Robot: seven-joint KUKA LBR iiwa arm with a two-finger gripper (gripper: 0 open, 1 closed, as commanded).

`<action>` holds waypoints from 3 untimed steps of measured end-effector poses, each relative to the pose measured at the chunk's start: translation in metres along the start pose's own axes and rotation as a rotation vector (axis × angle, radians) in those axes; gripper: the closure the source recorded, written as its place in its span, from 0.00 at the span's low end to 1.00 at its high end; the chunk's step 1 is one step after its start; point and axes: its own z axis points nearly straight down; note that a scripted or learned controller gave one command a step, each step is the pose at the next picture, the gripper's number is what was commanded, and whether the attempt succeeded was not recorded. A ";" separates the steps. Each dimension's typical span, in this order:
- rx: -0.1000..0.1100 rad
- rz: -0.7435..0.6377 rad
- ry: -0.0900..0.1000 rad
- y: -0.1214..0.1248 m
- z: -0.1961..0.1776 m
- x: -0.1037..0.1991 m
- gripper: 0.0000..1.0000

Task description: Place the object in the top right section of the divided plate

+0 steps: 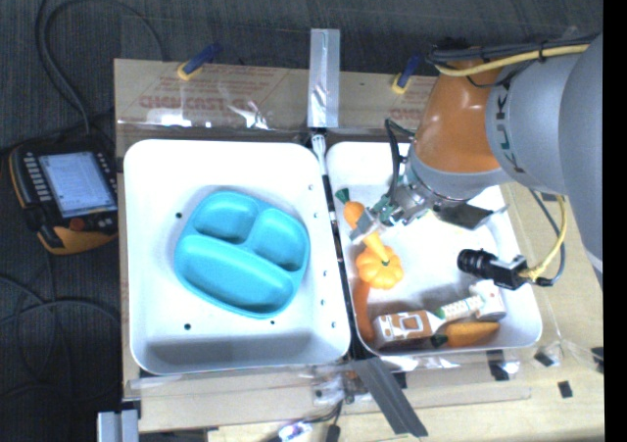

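Looking down on two shallow white bins side by side. Left bin (pixel 157 332) holds one thing: a turquoise divided plate (pixel 242 251), smooth glossy plastic, rounded outline, three sections: two small ones at the top, one long one below. All three sections look bare from here.

Right bin (pixel 524 322) holds the clutter. I count one small orange pumpkin (pixel 380 269), ribbed and round, with a short yellow stem, sitting near the divider between the bins. Below it one bottle lying on its side (pixel 431 322), brown body, pale label, white ribbed cap end pointing right. One orange oblong piece (pixel 473 333) lies just beside the bottle's lower edge, maybe a carrot or sweet potato, can't tell. One orange carrot with a green top (pixel 351 212) sits at the bin's left wall, above the pumpkin.

Arm comes in from the right, grey shell, orange band, one black cable plug (pixel 487 266) hanging over the right bin. Gripper (pixel 376 218) sits low over the right bin, just above the pumpkin and next to the carrot. Its metal fingers are too jumbled to read: I cannot tell if they are apart or together, or clamped on anything.

One teach pendant (pixel 67 190) lies on the dark carpet, left of the bench.
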 end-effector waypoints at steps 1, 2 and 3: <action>-0.004 -0.703 0.002 -0.066 0.035 -0.087 1.00; -0.005 -0.704 0.002 -0.065 0.035 -0.087 0.00; -0.011 -0.327 -0.003 -0.017 0.095 -0.136 0.00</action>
